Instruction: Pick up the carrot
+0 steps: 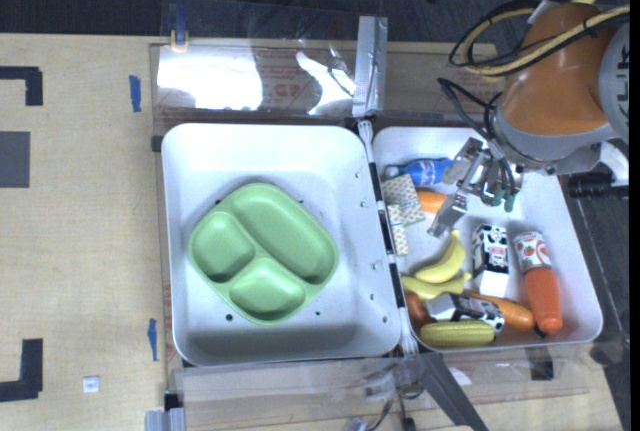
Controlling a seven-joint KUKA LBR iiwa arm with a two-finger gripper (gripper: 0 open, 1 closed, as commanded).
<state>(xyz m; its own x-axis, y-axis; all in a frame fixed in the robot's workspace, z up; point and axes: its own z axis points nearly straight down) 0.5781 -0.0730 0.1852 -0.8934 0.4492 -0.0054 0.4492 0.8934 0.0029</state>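
Note:
In the right bin, an orange carrot-like piece lies at the upper left, between a blue bottle and a checkered packet. My gripper hangs low just to its right. Its grey fingers stand open and apart, and nothing shows between them. One finger covers the piece's right end. A second long orange vegetable lies along the front of the same bin, behind a corn cob.
A banana, a black-and-white carton and an orange-red bottle crowd the right bin below the gripper. The left bin holds a green divided plate. A clear panel stands behind it.

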